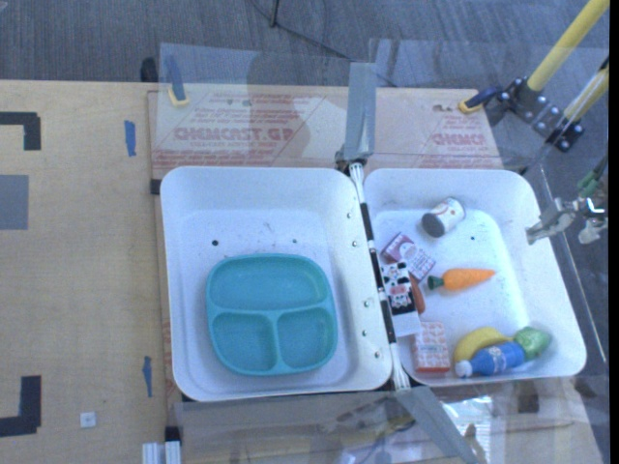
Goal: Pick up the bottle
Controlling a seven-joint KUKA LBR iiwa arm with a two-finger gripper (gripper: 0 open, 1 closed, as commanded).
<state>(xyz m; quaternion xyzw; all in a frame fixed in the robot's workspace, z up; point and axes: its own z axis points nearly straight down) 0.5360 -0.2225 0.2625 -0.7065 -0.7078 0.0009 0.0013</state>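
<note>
Blue bottle (494, 359) lies in right bin's (542, 211) front corner, touching a banana (479, 339); gripper (580, 211) at right edge, finger state unclear.

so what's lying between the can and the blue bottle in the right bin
In the camera view, the toy carrot lies between the can and the blue bottle, with the yellow banana right against the bottle.

In the right bin (542, 211), the bottle (493, 359) lies hemmed at 6 o'clock: the banana (479, 340) touches it at 11 o'clock, a green object (532, 339) sits at 2 o'clock, a small box (431, 346) at 9 o'clock, and the bin wall runs just below. Open floor spreads toward 12 o'clock, between the carrot (462, 278) and the can (442, 217).
</note>
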